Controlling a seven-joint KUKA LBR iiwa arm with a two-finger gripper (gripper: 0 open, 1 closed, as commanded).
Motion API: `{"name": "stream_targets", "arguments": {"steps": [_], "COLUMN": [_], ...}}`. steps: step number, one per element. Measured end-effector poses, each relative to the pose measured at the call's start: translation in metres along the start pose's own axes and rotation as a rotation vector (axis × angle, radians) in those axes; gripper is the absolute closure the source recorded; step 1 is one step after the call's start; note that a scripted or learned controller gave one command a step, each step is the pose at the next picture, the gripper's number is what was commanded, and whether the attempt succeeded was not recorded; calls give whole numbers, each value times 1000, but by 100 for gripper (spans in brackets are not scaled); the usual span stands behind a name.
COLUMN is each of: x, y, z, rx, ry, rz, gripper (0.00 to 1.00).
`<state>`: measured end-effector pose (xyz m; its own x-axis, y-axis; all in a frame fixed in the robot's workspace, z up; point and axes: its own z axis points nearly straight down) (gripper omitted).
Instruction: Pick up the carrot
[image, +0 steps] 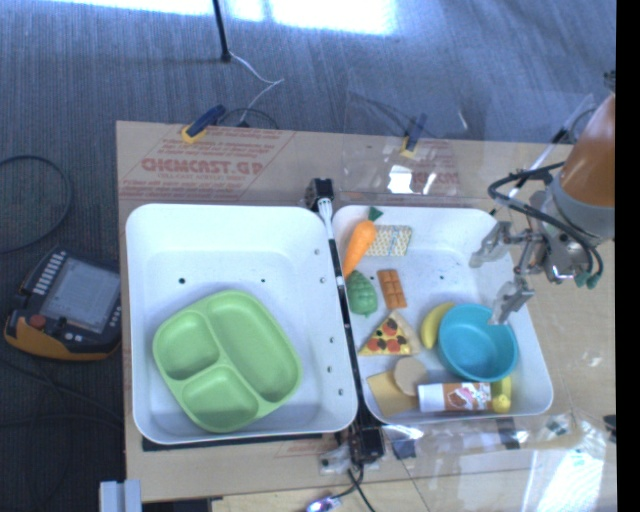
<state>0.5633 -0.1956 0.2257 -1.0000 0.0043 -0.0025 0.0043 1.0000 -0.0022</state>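
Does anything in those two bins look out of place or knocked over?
One thing: the bottle lies on its side at the right bin's front edge, against the blue bowl. The carrot leans against the divider between the bins. The green tray sits at a slant in the left bin.

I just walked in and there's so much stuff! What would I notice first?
Probably the big green plate with three sections, alone in the left bin. Then the right bin, crowded with toy food: an orange carrot at its top left and a blue bowl near the gripper.
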Motion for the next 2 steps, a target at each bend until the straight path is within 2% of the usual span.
{"name": "stream_targets", "arguments": {"steps": [1, 2], "x": [-43, -87], "y": [70, 178], "z": [44, 36], "rx": [-4, -5], "ry": [2, -1], "rz": [148, 335], "gripper": [0, 0]}}
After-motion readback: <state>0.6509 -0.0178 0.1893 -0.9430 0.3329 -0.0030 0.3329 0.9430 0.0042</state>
